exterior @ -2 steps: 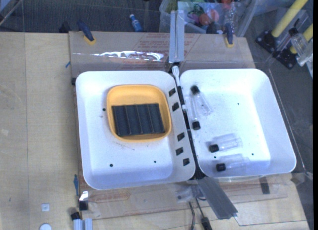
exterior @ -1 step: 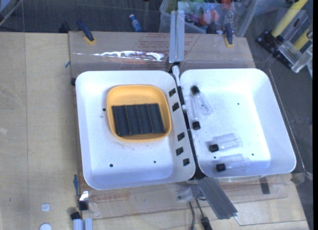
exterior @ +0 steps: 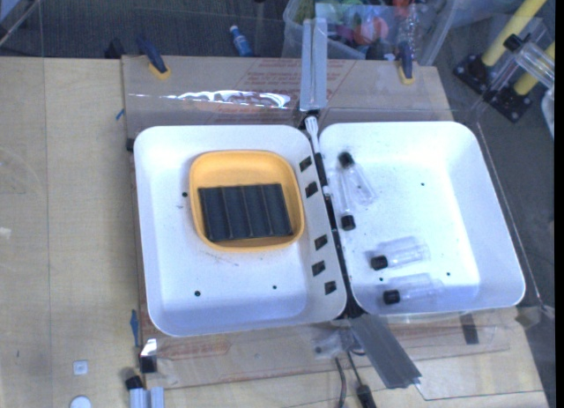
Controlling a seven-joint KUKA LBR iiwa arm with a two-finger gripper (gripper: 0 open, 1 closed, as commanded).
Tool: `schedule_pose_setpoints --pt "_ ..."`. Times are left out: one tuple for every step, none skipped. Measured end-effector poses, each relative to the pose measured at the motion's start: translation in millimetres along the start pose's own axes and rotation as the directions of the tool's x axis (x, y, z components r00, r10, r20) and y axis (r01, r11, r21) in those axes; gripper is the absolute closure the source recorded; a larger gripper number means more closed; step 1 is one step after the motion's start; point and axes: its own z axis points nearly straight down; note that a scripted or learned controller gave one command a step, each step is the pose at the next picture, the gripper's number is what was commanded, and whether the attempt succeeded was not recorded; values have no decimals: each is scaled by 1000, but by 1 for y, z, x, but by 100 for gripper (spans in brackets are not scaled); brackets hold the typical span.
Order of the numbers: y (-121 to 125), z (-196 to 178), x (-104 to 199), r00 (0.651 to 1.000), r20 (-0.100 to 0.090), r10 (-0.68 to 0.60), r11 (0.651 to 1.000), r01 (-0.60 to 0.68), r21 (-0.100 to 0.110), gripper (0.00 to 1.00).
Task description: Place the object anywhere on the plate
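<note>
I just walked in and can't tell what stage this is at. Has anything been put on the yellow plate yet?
Something already lies on the square yellow plate in the left white bin: a dark ribbed rectangular object, flat in the middle. That may be the placing already done. Nothing looks in hand at this moment. Three clear plastic vials with black caps lie in the right white bin; whether they come next I cannot tell.

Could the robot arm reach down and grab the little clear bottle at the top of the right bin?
Probably yes. The clear bottle lies by itself near the right bin's left wall, with nothing on top of it. The other two bottles lie apart, lower down. That wall could crowd the jaws a little.
</note>
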Motion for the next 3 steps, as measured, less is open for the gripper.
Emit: schedule_pose_setpoints --pt "22 1 -23 947 2 -321 947 321 0 100" --pt "5 2 5 854 2 -520 854 520 1 100" --pt "5 15 4 853 4 -521 853 521 1 100"
